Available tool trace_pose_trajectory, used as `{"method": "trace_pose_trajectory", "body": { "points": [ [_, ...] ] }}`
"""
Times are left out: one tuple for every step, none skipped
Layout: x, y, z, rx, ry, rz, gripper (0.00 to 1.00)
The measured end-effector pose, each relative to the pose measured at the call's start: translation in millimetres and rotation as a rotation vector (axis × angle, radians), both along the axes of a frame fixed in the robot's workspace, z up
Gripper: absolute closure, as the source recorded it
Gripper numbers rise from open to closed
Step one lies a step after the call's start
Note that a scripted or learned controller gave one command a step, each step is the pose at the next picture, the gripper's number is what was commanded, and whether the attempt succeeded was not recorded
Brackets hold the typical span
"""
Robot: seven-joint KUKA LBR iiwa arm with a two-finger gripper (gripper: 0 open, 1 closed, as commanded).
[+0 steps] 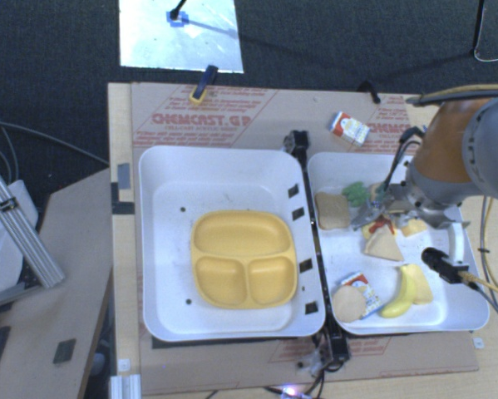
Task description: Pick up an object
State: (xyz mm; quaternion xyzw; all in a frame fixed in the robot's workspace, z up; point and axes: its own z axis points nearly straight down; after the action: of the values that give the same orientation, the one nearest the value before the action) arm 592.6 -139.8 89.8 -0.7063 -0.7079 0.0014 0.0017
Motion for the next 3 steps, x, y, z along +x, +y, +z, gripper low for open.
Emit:
{"method": "trace_pose_trajectory", "body": {
  "points": [
    [2.3, -0.5, 18.2, -0.002, -0.010, -0.001, 1.00],
    [1.9, -0.3, 17.3, -0.001, -0.008, -0.001, 0.00],
    [-18.8, 27.8, -0.7, -0.011, -0.021, 0.002, 0.00]
  ]
}}
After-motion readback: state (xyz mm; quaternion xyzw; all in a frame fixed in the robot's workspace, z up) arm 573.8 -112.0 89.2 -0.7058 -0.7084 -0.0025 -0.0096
